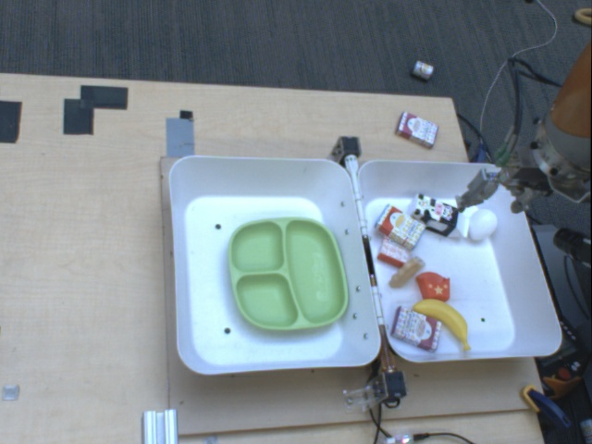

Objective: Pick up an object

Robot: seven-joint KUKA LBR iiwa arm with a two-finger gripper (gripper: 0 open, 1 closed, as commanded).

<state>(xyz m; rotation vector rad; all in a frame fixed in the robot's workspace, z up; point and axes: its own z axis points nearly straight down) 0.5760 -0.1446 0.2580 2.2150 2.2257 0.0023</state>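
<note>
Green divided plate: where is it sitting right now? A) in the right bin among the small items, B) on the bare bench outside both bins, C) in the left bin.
C: the green divided plate lies flat on the floor of the left bin, while the banana and the other small items are in the right bin.

The arm (569, 128) is cut off by the right edge; its claw (490, 188) is blurred, its grip unreadable; small box labels are illegible.
</note>
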